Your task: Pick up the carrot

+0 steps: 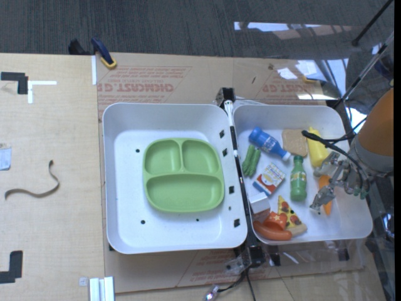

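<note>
carrot [323, 185] in right bin [351, 231], gripper [325, 199] over it

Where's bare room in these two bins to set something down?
Left white bin: bare floor rings the green divided plate, widest along the near edge and left wall. Right white bin: its left half is crowded from the blue bottle to the pizza slice; a bare patch lies in the near right corner beside the gripper.
</note>
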You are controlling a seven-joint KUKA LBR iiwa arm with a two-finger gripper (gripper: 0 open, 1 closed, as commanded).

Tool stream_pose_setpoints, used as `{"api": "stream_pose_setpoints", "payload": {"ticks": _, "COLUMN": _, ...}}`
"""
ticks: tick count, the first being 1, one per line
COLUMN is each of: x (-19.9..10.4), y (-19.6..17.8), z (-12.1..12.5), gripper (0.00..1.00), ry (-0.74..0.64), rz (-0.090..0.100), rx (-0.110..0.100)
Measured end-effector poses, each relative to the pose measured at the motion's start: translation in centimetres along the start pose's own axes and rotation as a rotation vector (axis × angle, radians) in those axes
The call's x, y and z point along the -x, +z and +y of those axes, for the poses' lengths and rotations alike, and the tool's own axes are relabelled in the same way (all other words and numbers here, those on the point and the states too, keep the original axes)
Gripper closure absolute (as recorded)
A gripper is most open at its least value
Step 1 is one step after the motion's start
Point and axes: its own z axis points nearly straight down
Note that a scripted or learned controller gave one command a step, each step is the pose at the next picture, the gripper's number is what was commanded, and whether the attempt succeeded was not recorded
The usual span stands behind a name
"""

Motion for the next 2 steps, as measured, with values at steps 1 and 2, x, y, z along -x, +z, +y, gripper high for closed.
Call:
{"api": "stream_pose_setpoints", "payload": {"ticks": 1, "x": 0.2, "y": -1.0, "z": 0.1, "gripper": 1.00, "ry": -0.005, "rz": -0.004, "rx": -0.001}}
{"api": "stream_pose_setpoints", "payload": {"ticks": 2, "x": -2.1, "y": -4.4, "z": 5.6, "gripper": 1.00, "ry": 0.197, "rz": 0.000, "rx": 0.000}}
